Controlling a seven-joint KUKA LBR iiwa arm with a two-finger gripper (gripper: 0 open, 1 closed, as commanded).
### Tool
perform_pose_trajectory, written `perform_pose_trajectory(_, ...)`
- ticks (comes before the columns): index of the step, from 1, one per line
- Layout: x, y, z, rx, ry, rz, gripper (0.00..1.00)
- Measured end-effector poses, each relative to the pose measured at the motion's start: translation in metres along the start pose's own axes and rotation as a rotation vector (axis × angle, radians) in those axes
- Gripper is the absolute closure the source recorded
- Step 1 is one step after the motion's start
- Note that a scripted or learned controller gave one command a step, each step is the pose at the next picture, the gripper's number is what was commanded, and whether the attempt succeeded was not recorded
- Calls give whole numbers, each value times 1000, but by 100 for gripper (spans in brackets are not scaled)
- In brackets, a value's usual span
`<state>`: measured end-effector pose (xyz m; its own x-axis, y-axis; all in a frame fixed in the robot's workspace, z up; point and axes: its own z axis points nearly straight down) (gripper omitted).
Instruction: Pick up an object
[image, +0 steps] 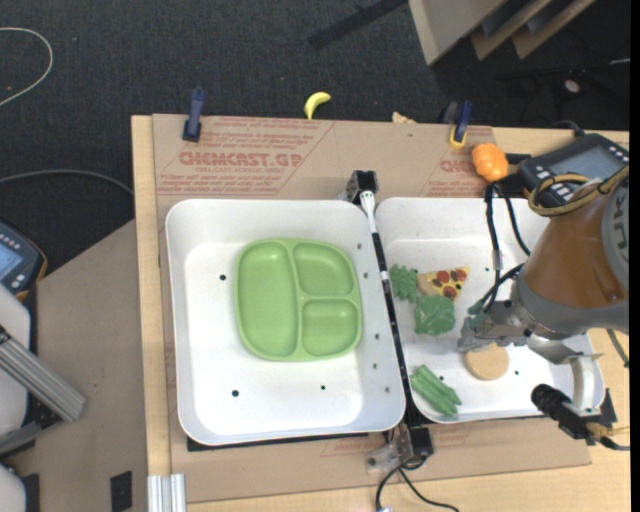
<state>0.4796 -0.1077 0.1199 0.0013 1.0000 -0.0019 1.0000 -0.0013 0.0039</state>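
Nearest the camera lay a green pea pod (435, 390), down and to the left of the tan disc (490, 365) and close to the front rim of the right bin (450, 225). The tan disc rested flat on the bin floor with bare white around most of it. The gripper (482, 335) hung just beyond the disc, at its far left edge, low over the floor. From this angle it could not be told whether the gripper was wide or narrow, and nothing showed within it.

The disc looked like the likeliest target, being the closest thing to the tool. To take it well, the gripper probably had to shift a little toward the camera so that it was centred over the disc rather than its edge. It would then need to go fully down, because a thin, flat piece gives little height to catch. A closure made too high would likely slide off the top.

Farther than the disc and to its left sat a leafy green piece (434, 316), near enough to the gripper to be nudged by a careless descent. Beyond that lay a pizza slice (443, 283) and a smaller green sprig (403, 281) beside it. Well to the left of the disc, a green divided plate (297, 298) sat in the left bin (200, 300), out of the way.
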Motion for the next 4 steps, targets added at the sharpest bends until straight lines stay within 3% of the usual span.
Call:
perform_pose_trajectory(1, 39, 59, -80, -9, 1, -9, 100)
perform_pose_trajectory(2, 110, 14, -77, 9, 6, -9, 100)
perform_pose_trajectory(3, 114, 2, -199, -10, 3, -5, 100)
perform_pose_trajectory(4, 113, 1, -202, 1, 1, -3, 100)
